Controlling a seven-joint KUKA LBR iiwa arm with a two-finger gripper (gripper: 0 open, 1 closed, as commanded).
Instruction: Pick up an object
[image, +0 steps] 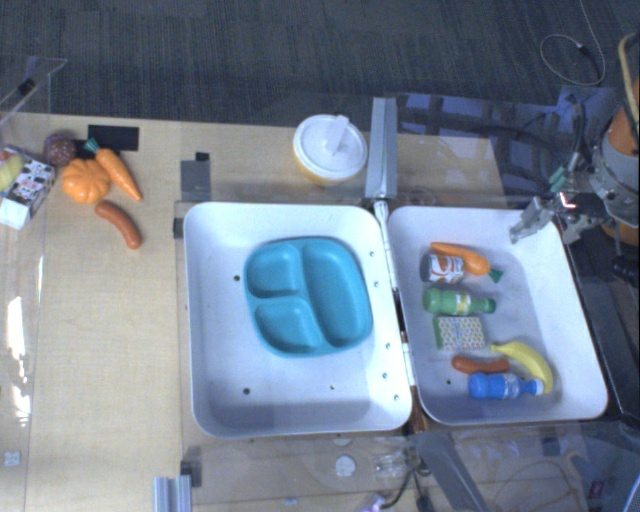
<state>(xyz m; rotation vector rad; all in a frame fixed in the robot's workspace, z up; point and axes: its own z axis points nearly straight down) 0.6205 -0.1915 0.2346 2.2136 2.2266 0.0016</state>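
Now tool (530, 218) over right bin's (580, 330) top edge

The right bin (575, 330) holds a carrot (462, 257) on a small can (442, 268) at its far end. Nearer than the can lie a green bottle (457, 301), a patterned sponge (461, 332), a sausage (466, 365), a banana (528, 361) and a blue bottle (500, 386). The pincer (530, 218) hovers above the bin's far right corner.
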